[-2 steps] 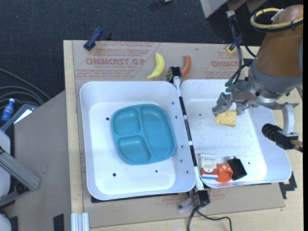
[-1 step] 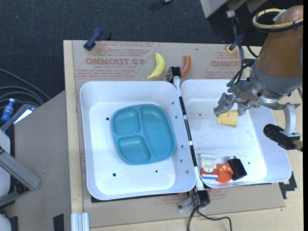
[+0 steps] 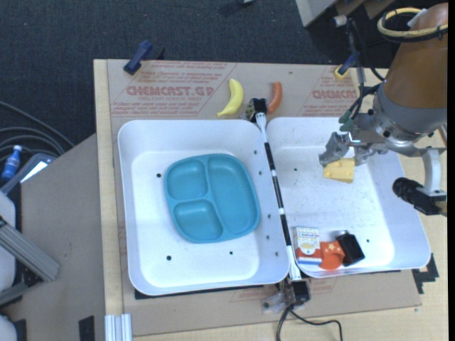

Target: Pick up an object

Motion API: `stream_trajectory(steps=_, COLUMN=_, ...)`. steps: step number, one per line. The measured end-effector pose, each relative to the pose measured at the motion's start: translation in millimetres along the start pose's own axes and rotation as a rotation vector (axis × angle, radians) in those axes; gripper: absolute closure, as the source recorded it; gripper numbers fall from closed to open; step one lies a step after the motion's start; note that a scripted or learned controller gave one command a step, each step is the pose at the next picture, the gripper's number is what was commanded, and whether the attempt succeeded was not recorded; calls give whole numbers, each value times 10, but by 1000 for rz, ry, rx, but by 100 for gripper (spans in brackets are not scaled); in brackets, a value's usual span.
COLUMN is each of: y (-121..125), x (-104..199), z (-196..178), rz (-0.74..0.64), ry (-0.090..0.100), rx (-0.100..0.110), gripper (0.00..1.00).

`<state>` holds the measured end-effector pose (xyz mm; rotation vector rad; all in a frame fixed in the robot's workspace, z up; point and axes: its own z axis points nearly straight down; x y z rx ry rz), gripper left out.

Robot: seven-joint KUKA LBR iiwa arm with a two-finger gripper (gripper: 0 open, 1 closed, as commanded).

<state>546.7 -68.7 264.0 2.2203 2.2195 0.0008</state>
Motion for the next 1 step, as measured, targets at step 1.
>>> stream_trajectory(steps=1, y=-138, x=181, z=-2, rz=-1, ry=2, rx=5, gripper=100)
